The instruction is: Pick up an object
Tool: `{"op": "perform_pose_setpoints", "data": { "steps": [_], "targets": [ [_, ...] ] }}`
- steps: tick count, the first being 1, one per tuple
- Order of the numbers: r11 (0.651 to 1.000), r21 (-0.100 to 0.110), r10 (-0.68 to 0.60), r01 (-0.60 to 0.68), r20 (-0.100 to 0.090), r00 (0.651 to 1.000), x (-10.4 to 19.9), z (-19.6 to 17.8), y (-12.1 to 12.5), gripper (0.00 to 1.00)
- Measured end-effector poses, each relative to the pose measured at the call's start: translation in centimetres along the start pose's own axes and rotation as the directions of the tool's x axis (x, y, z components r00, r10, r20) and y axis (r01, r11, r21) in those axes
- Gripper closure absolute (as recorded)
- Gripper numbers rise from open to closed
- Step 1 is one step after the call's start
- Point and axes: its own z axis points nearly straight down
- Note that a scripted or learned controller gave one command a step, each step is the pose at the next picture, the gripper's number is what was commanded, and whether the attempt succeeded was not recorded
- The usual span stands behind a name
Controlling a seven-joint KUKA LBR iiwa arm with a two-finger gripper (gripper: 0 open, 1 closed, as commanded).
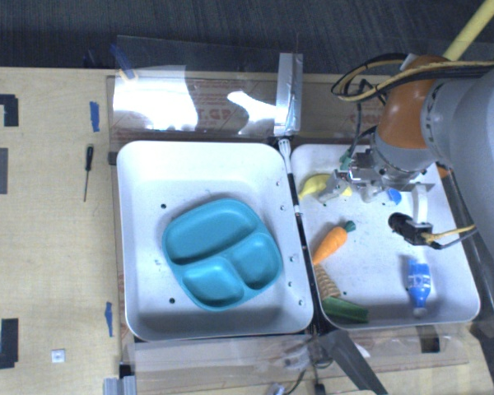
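The gripper [351, 178] hangs low in the right bin [379, 274], right of the frame's centre, just beside a yellow toy [313, 186]. I cannot tell whether its jaws are spread. It should probably centre over the toy, clear of the bin wall, before closing.

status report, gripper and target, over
Gripper over the right bin, far end. Yellow toy just beside it, lying on the bin floor. Carrot near, apart from both.
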Motion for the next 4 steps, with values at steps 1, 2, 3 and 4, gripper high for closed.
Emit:
{"op": "perform_pose_setpoints", "data": {
  "steps": [1,2,3,4],
  "targets": [
    [0.988,0.024,-0.154,0.154,0.001,0.988,0.3,0.1,2.7,0.0],
    [0.987,0.026,-0.156,0.156,0.003,0.988,0.3,-0.9,2.7,1.0],
    [0.997,-0.002,-0.079,0.079,-0.002,0.997,4.0,-10.2,-4.7,1.0],
    [0.997,0.006,-0.077,0.077,-0.002,0.997,4.0,-9.8,-4.9,0.0]
  ]
}}
